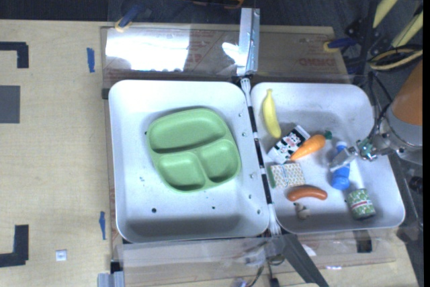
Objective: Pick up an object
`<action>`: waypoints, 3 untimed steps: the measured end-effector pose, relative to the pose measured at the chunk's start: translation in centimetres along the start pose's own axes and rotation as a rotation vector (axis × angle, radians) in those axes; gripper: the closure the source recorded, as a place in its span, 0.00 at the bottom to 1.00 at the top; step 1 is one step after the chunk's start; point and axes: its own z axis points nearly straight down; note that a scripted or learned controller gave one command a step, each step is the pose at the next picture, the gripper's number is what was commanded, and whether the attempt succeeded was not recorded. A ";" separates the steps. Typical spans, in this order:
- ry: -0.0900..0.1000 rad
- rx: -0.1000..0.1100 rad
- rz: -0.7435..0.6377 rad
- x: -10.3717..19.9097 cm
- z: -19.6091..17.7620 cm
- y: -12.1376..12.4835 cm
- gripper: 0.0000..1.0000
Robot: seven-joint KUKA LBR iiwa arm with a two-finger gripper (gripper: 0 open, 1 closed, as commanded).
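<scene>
Objects for picking lay in the right bin [386, 212]: a banana [270, 113] near its left wall, a toy carrot [308, 146], a black-and-white patterned piece [289, 142], a speckled packet [287, 175], a sausage-like piece [307, 193], a blue item [340, 177] and a small green-banded bottle [361, 203]. None of them was lifted — each rested on the bin floor. The gripper [363, 150] hung at the right side of that bin, just above the blue item and a pale piece beside it; whether its fingers were apart or together I could not tell, and nothing was visibly held between them. By my reading the pick was still to be made. The left bin [127, 104] held a green divided tray [194, 148]. As for writing — faint reddish print showed on the board behind the bins on the counter [54, 144], too blurred to read; the bottle's label was illegible.
</scene>
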 end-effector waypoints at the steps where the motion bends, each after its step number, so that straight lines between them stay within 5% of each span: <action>1: 0.005 -0.009 -0.076 -0.7 2.0 2.3 0.00; 2: -0.006 -0.012 -0.074 -1.1 1.1 2.2 1.00; 3: -0.006 -0.001 0.025 2.6 -6.9 5.9 1.00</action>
